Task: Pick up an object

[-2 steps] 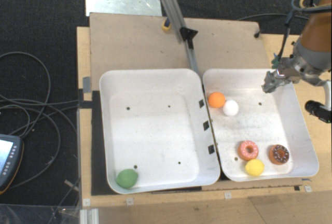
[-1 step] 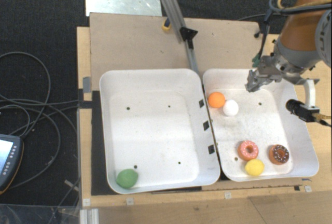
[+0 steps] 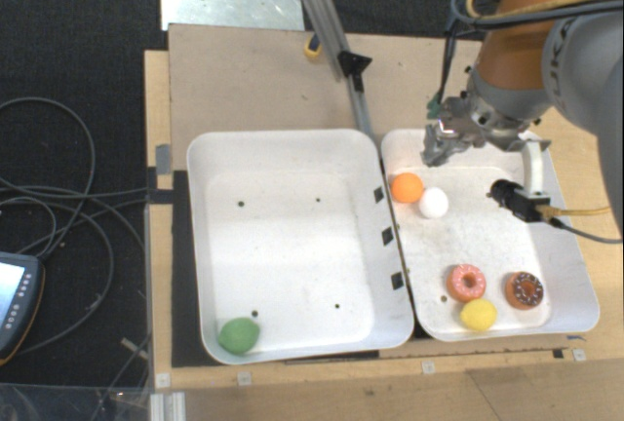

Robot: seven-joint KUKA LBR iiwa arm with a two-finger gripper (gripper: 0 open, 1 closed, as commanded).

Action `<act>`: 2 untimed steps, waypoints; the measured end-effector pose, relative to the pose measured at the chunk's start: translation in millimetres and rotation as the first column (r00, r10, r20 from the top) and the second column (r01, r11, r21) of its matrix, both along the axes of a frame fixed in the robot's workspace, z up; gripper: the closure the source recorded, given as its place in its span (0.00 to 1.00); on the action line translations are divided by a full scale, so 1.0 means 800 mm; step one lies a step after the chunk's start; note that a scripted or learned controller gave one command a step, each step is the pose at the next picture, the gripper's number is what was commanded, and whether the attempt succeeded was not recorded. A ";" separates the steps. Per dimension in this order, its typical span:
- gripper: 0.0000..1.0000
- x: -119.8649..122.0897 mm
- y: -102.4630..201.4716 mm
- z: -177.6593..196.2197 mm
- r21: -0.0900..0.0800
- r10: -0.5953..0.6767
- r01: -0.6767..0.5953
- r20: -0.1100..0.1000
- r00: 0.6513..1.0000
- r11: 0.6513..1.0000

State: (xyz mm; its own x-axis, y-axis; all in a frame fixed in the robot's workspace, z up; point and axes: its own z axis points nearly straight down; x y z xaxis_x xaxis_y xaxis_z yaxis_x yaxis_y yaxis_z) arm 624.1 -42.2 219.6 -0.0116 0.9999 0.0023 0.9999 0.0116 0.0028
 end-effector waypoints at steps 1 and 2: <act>1.00 0.012 0.073 -0.007 0.000 -0.001 0.001 0.000 1.000 1.000; 1.00 0.035 0.137 0.013 0.000 -0.001 0.001 0.002 1.000 1.000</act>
